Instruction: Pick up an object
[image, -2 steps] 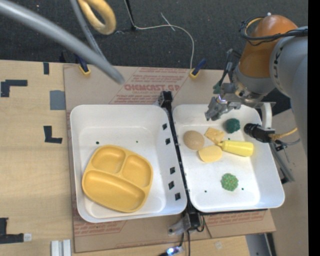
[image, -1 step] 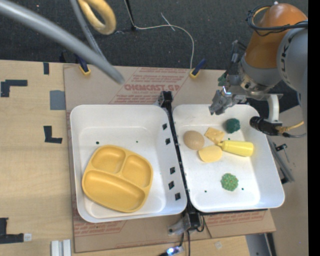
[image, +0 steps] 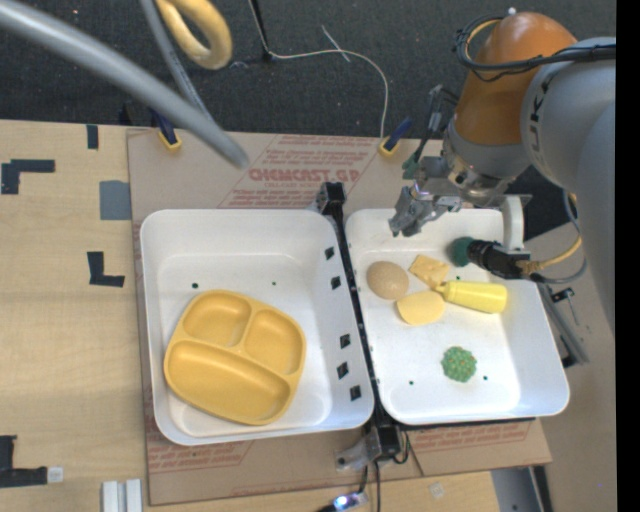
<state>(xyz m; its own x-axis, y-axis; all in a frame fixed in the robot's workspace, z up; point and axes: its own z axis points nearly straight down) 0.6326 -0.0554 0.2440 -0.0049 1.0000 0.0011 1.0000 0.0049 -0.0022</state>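
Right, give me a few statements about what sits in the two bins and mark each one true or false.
1. The yellow plate lies in the left bin. True.
2. The green ball sits on the plate. False: it lies in the right bin.
3. The gripper hangs over the right bin's far edge. True.
4. The tan egg is in the left bin. False: it is in the right bin.

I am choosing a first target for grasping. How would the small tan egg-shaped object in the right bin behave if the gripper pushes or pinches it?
The small tan egg-shaped object looks smooth and rounded, so it would probably roll or slip sideways under a push. It lies close to the pale yellow round slice, which might stop it. Its curved sides probably offer the gripper poor purchase.
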